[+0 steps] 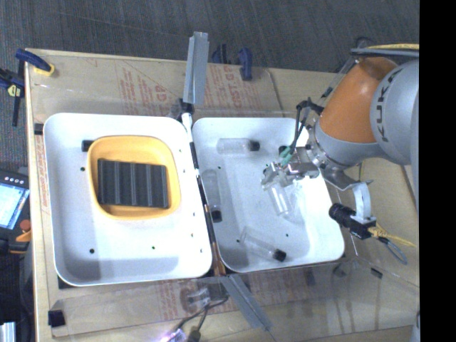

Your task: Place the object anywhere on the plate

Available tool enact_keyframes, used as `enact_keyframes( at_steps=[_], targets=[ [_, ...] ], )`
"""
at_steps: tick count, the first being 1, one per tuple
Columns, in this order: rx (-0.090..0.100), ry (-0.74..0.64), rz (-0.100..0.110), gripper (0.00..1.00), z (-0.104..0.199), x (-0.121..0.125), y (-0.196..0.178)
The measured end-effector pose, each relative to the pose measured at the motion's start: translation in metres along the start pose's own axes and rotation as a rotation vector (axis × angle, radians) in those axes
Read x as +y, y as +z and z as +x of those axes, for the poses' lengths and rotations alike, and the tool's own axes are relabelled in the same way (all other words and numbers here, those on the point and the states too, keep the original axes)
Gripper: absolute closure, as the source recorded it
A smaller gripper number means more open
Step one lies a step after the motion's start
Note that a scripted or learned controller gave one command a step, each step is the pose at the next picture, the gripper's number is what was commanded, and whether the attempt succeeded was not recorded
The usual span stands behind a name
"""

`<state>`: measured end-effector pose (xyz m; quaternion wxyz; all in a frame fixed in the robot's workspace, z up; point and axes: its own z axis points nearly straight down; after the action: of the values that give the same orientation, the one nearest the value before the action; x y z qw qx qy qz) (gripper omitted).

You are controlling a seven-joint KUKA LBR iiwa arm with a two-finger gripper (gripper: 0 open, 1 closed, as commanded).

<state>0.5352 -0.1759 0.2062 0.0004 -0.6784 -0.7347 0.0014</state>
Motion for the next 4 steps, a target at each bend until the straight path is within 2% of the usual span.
enact_keyframes(
  at_steps=[1, 2, 3, 4],
  targets=[
    [0.003, -0.065, 0.000, 1.00, 0.052, 0.038, -0.029],
    [0.001, -0.251, -0.003, 1.00, 0.092, 0.079, -0.009],
    [0.001, -0.300, -0.001, 1.00, 0.145, 0.086, -0.011],
    [0.002, -0.524, 0.001, 1.00, 0.172, 0.084, 0.014]
  ],
)
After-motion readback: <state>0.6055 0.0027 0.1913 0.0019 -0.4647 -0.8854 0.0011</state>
